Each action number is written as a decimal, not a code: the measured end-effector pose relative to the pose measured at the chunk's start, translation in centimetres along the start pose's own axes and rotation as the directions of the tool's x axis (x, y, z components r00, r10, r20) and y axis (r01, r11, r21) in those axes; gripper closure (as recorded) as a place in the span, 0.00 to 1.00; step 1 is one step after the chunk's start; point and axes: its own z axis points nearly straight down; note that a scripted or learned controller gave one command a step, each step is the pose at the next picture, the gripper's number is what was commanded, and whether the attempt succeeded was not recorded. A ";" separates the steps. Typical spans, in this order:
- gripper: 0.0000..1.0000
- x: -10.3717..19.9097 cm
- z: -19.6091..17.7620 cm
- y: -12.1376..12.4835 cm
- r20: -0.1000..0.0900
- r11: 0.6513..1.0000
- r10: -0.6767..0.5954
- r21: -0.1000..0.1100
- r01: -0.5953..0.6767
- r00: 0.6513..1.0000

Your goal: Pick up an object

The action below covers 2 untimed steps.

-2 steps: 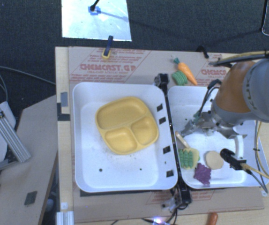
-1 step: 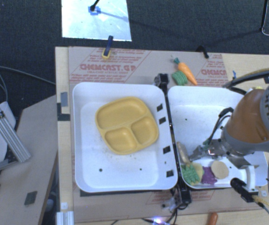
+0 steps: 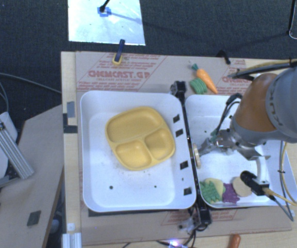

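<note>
toys (image 3: 222, 190) sit bunched in the near corner of the right bin (image 3: 206, 107): a green one, a purple one, a tan one. the gripper (image 3: 206, 148) hangs low by the left wall. i cannot tell if it is open or holding anything. pick one toy and drop straight onto it.

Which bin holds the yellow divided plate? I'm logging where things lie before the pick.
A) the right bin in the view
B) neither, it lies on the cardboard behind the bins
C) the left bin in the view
C: the yellow divided plate lies flat inside the left bin, while the arm reaches over the right bin.
</note>
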 end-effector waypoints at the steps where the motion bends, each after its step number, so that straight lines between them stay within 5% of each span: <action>1: 1.00 -0.2 -1.0 -0.2 0.000 1.000 0.004 0.003 -0.004 1.000; 2: 1.00 2.8 -12.7 1.8 -0.001 1.000 -0.001 -0.007 0.001 1.000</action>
